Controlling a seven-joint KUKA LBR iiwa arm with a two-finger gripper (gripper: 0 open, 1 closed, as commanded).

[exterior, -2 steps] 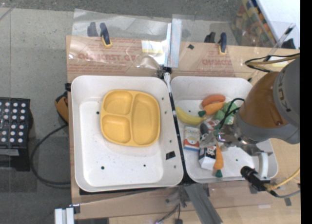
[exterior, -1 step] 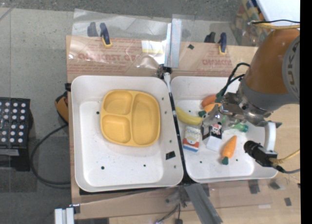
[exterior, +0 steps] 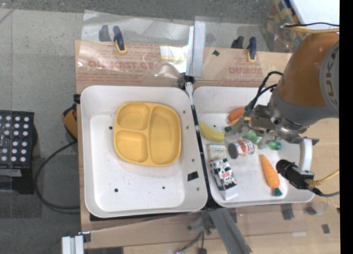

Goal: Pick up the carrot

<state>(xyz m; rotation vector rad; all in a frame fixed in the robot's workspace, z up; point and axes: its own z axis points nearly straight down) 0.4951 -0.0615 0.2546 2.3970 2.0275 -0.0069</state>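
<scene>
Nearby, carrot (exterior: 269, 173) (perhaps touching can (exterior: 241, 149)).

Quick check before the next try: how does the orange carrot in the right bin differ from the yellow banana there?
The orange carrot with the green end is straight and tapered; the yellow banana is curved. The carrot lies in the bin's near right part, running towards the near rim, while the banana lies by the divider between the bins, running more sideways. The carrot looks a little longer. Both rest flat on the floor of the right white bin, apart from the gripper.
</scene>
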